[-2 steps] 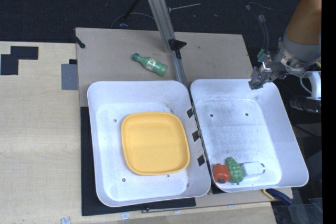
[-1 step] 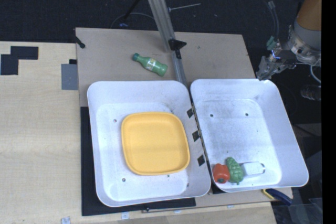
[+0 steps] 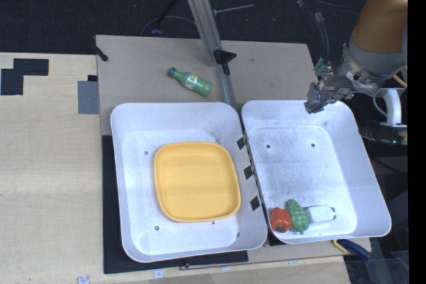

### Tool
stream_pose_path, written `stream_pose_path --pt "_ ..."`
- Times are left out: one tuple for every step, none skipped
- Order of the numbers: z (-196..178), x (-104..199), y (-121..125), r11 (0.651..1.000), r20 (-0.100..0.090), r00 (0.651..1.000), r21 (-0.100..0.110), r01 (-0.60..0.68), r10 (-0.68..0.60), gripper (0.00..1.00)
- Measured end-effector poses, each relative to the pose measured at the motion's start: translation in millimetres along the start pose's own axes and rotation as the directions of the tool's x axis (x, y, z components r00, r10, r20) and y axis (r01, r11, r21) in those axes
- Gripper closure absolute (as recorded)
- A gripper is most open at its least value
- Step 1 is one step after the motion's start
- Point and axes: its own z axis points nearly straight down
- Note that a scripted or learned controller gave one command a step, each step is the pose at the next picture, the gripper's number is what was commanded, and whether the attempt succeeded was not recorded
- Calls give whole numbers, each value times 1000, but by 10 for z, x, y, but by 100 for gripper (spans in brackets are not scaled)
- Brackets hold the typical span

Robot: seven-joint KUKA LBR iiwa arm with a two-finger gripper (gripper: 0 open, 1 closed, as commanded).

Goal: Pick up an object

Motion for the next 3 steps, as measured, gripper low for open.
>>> stream_pose_path --pt "-25 497 -121 1000 0 1000 0 0 0 100" --pt "-31 997 -270 1000 0 1000 0 0 0 100" --pt "147 1422 -463 1000 0 1000 2 0 0 100"
